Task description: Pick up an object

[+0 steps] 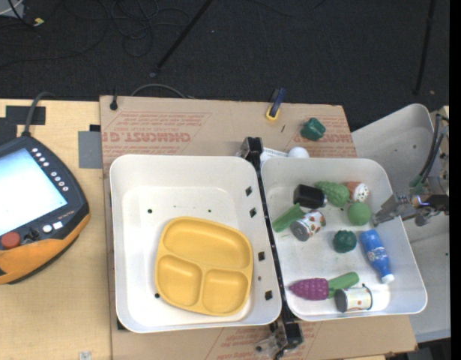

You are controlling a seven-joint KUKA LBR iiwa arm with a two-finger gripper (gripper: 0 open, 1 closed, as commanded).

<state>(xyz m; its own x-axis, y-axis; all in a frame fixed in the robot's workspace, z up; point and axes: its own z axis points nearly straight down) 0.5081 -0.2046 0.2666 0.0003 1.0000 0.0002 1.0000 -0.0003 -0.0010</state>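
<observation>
Two white bins: left bin, right bin. The left bin holds one yellow divided plate. The right bin holds about ten small objects, including one blue bottle and one purple grape bunch.

Both shallow bins, the left bin and the right bin, look like smooth white plastic with a faint sheen. The yellow divided tray is smooth, moulded plastic, softly glossy. Under the bins lies a matt brown cardboard sheet with printed lettering. The bench looks like pale, matt wood. The blue bottle looks like shiny plastic.
</observation>
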